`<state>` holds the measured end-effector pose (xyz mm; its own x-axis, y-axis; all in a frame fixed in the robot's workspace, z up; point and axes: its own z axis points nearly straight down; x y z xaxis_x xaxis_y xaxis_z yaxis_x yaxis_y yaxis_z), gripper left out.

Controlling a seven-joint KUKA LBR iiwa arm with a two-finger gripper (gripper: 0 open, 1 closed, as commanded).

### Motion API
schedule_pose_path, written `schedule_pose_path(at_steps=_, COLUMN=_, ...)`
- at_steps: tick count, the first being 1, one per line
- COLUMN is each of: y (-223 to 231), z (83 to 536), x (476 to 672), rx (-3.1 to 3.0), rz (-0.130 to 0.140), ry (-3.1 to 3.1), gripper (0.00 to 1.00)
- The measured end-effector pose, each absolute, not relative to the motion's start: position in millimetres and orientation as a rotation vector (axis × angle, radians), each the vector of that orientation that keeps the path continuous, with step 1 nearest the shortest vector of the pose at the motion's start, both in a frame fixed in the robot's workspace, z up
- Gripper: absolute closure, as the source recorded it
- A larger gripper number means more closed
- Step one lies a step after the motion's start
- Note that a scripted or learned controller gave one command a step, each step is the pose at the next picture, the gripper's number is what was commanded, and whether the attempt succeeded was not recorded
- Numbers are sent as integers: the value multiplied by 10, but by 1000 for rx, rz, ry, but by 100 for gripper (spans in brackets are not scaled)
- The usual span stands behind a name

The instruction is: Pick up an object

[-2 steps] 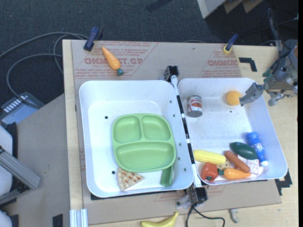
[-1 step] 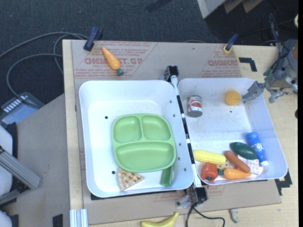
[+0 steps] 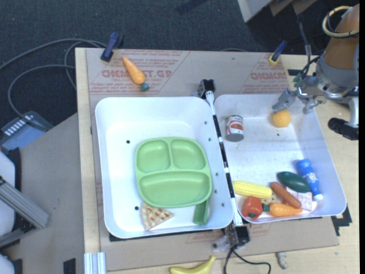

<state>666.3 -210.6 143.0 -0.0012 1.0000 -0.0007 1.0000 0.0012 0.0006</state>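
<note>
My gripper [image 3: 296,101] hangs over the back of the right bin [image 3: 331,153], its two fingers spread open with nothing between them. A small orange ball [image 3: 280,119] lies on the bin floor just below the left finger [image 3: 282,102]. A short can [image 3: 234,127] stands to the ball's left. At the front of this bin lie a corn cob [image 3: 252,189], a red pepper [image 3: 252,207], a carrot [image 3: 282,210], a sausage [image 3: 285,194], a dark green vegetable [image 3: 293,181] and a blue bottle [image 3: 308,176].
The left bin [image 3: 114,153] holds a green divided plate [image 3: 172,171], a cracker [image 3: 155,214] and a green piece [image 3: 201,213]. Another carrot [image 3: 134,71] lies on the bench behind it. A banana [image 3: 194,265] sits at the front edge.
</note>
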Motion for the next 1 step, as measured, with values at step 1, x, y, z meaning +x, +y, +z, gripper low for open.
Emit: schedule_pose_path(at_steps=1, y=-2162, z=903, x=6671, rx=2226, rz=6, ry=2235, gripper=0)
